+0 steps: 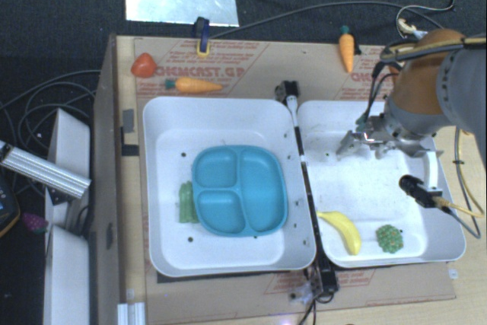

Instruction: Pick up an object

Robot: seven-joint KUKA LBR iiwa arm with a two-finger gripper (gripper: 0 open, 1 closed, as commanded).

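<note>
My gripper hangs over the back half of the right bin, its fingers spread open with nothing between them. A yellow banana lies at that bin's front left. Beside it, to the right, sits a small green broccoli piece. Both are well in front of the gripper and apart from it. In the left bin rests a blue divided plate, and a green vegetable piece lies against the plate's left edge.
On the cardboard behind the bins lie an orange carrot, a red tomato and a second carrot. A black divider clip sits between the bins. A black fitting with a yellow cable overhangs the right bin's right side.
</note>
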